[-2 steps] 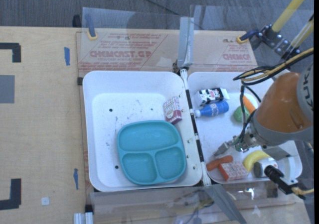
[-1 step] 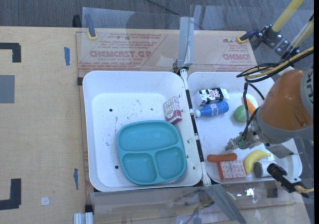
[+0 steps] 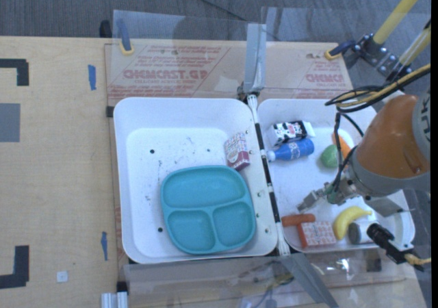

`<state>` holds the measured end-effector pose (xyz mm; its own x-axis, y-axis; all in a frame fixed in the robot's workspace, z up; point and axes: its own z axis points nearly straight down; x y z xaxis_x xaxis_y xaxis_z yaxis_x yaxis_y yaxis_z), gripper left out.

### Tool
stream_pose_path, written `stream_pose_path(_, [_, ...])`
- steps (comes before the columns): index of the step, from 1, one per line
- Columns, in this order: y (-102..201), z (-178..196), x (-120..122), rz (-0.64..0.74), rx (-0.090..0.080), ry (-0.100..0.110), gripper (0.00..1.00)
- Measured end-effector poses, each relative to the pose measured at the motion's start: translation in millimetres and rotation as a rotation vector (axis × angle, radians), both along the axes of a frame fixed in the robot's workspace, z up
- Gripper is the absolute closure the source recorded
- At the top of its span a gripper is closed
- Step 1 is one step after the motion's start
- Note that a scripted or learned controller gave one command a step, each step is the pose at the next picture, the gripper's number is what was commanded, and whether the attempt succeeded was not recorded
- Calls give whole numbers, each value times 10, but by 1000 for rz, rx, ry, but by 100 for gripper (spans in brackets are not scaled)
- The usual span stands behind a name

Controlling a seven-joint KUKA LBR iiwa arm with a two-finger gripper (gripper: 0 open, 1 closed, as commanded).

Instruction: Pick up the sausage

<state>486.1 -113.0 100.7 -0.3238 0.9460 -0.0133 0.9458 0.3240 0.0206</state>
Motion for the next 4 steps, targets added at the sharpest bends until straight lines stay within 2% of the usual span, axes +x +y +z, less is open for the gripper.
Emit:
stream_pose_path(1, [106,-121,-41,-5,2,13,0])
stream_pose_path(2, [106,-121,-41,-5,2,13,0])
stream_pose_path(3, [86,-12,-25,-9,-1,5,100])
stream_pose_path(4, [83,-9,-22,-9,-1,4,0])
